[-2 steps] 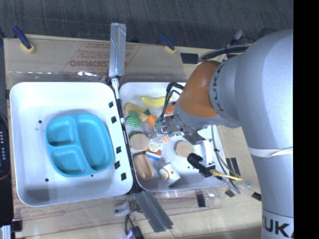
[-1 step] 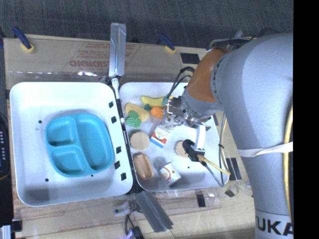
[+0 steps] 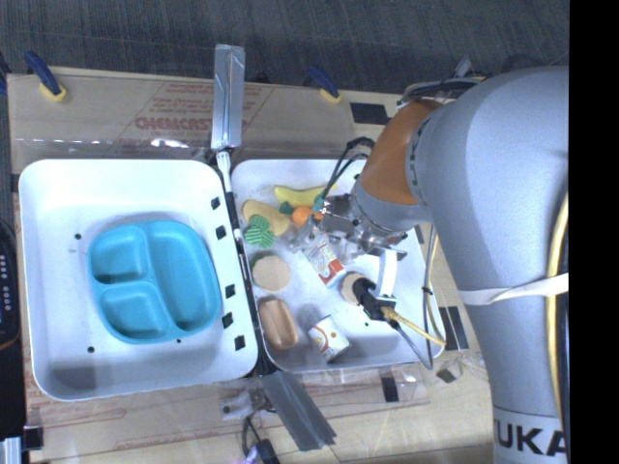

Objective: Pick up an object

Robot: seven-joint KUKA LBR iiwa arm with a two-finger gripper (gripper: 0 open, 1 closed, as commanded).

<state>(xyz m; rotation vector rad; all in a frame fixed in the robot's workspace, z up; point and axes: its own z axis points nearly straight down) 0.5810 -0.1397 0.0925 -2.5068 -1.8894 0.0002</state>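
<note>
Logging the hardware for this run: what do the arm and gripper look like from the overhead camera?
The arm is bulky, smooth and light grey, with an orange band above the wrist and white KUKA lettering on a dark base. Black cables loop beside the wrist. The gripper is metallic grey with white parts.

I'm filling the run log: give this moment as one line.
arm: over right bin | claw: low among toys, grasp unclear | left bin: blue tray | pick: unconfirmed
</note>
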